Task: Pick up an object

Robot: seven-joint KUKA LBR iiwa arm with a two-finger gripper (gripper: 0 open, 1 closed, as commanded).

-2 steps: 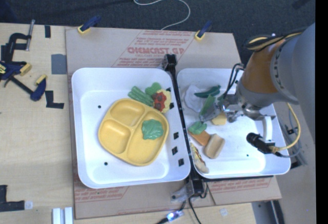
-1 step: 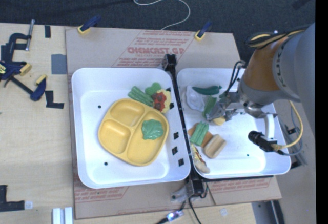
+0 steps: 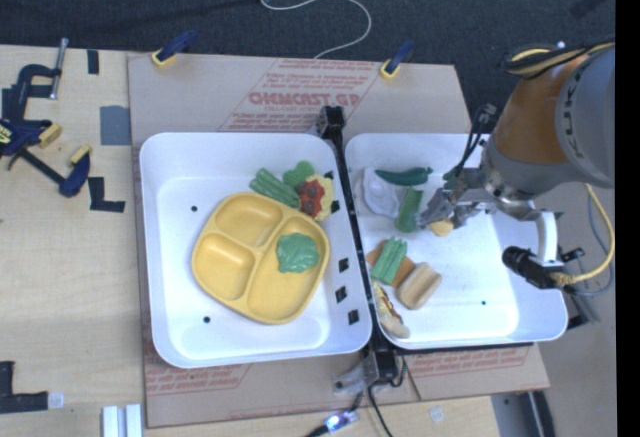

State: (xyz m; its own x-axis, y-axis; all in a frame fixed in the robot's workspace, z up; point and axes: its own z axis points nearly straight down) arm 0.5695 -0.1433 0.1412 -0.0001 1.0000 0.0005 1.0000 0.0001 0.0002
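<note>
My gripper (image 3: 443,212) is low in the right bin (image 3: 500,325), near its upper middle. Just left of it lies a green vegetable piece (image 3: 408,209), with a dark green pepper (image 3: 404,175) and a pale crumpled item (image 3: 379,193) beyond. A small yellowish thing (image 3: 441,227) sits right at the gripper's tip; whether it is held is unclear. Nearer the front lie a green bundle (image 3: 389,260), an orange piece (image 3: 375,254), a bread roll (image 3: 419,285) and a brownish item (image 3: 390,321).
The left bin (image 3: 165,255) holds a yellow divided plate (image 3: 240,265) with a green leaf (image 3: 297,252) on it. Green beans (image 3: 273,186), broccoli (image 3: 300,173) and a red strawberry (image 3: 313,194) lie behind the plate. Clamps (image 3: 40,140) sit at the bench's far left.
</note>
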